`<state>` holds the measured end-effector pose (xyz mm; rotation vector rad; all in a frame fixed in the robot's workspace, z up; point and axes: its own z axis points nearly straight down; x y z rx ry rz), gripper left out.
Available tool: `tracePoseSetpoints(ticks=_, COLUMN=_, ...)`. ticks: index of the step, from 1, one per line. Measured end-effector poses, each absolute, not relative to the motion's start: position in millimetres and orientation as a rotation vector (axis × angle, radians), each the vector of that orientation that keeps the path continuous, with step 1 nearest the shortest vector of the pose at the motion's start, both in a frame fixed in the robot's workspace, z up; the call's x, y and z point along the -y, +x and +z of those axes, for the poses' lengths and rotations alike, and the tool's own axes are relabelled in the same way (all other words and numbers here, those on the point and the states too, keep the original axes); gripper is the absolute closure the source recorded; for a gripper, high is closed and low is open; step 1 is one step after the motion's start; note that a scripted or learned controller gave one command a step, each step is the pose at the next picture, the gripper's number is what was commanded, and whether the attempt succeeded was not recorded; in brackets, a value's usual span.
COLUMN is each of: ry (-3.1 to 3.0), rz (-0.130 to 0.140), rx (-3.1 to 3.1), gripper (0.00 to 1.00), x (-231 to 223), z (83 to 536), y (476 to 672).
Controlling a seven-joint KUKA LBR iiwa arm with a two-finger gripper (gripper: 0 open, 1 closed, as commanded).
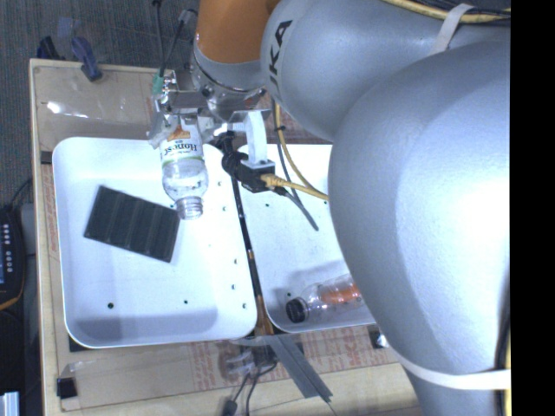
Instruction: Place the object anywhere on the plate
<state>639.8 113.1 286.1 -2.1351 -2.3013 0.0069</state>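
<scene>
- The arm (381,146) reaches in from the right and covers most of the right bin (299,319).
- The left bin (130,319) holds a dark plate (132,224) lying flat at its left.
- The gripper (180,128) hangs over the left bin's far edge, its fingers closed on a clear bottle (184,173).
- The bottle hangs neck down, its mouth just right of the plate's far corner.
- A second bottle (325,300) lies in the right bin, near side.
</scene>
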Motion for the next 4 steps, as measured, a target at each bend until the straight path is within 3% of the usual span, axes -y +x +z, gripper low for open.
tracePoseSetpoints(ticks=1, ry=-1.834, rz=0.009, rx=2.545, gripper=1.0, x=-150.8, z=228.8, y=640.5)
tracePoseSetpoints(ticks=2, ry=-1.888, rz=0.004, rx=2.511, gripper=1.0, x=-132.5, z=233.7, y=655.9)
tracePoseSetpoints(ticks=3, ry=-1.775, rz=0.008, rx=2.588, gripper=1.0, x=-174.0, z=173.7, y=655.2)
tracePoseSetpoints(ticks=4, ry=-1.82, rz=0.006, rx=2.558, gripper=1.0, x=-130.3, z=206.6, y=612.7)
